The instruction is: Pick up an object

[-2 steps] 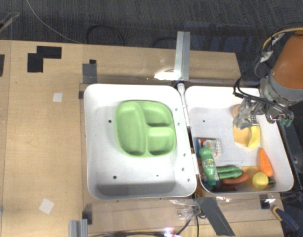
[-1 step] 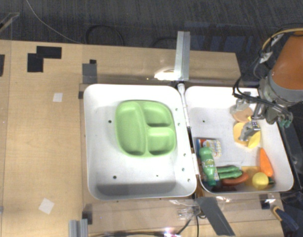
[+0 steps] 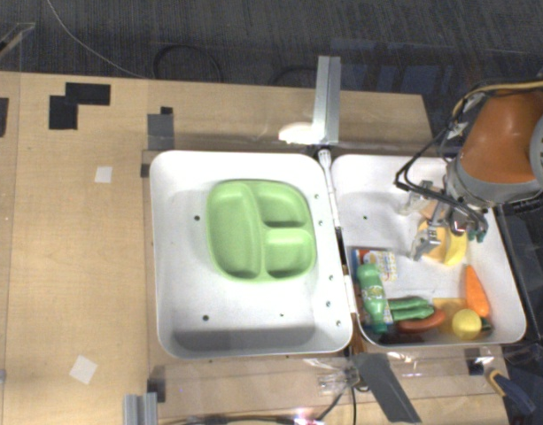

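Toys heaped [image 3: 404,311] at right bin's [image 3: 368,193] near edge; gripper [image 3: 439,228] lowered over yellow piece [image 3: 454,248]; jaw state unclear; closing judged next.

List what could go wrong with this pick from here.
1. The gripper is over a yellow piece in the right bin; whether the piece sits between its fingers is unclear, so a lift may come up without it.
2. The carrot lies just beside that piece and could get nudged.
3. The other toys crowd the bin's near edge, so a retry there may catch two at once.
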### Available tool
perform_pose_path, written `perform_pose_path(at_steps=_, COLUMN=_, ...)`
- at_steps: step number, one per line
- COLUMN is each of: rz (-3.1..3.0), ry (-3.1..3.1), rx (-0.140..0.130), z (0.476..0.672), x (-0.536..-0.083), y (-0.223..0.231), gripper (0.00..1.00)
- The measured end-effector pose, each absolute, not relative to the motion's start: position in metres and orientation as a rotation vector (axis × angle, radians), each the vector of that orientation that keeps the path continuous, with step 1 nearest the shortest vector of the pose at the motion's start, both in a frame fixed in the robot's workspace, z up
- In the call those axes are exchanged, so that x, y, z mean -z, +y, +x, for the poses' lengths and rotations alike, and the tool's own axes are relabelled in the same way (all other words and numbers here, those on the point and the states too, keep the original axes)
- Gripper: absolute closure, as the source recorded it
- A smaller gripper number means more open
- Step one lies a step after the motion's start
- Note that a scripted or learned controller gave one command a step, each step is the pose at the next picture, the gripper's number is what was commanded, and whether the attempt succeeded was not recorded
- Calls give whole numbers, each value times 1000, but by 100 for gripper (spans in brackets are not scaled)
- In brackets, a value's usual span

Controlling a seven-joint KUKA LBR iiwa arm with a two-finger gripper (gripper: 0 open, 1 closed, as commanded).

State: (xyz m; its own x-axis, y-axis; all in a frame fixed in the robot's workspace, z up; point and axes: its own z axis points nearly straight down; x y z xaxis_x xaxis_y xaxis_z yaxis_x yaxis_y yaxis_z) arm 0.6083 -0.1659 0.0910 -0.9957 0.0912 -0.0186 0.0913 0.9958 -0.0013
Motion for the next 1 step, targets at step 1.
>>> perform_pose_path(at_steps=1, rz=113, ry=3126, rx=3, z=553, x=-90, y=-172, gripper=0)
